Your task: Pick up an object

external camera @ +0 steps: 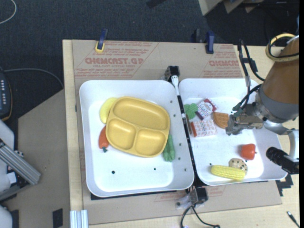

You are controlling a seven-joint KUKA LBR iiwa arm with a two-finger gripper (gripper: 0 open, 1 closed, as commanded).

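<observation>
- We see the gripper [233,127] low over the right bin [223,87], at its right-centre, arm coming in from the right with the orange band above the wrist.
- We cannot tell from this slanted view how the end effector is set, and nothing is seen clamped in it.
- Nearest things: an orange-brown flat piece [220,120] just left of the gripper, touching or nearly so; we cannot tell which.
- Red tomato [248,151] sits below the gripper, near but apart.
- Cookie [237,164] is just below the tomato, touching the corn cob [228,172], which lies flat along the front wall of the right bin.
- Red-and-white packets [204,120] lie left of centre in the right bin, a small green item [191,110] beside them near the divider.
- Left bin [123,182] holds a yellow divided tray [137,126], tilted over other things.
- A yellow piece [106,109] peeks out at the tray's upper left, a red-orange piece [103,139] at its left, a green piece [169,148] at its right.
</observation>
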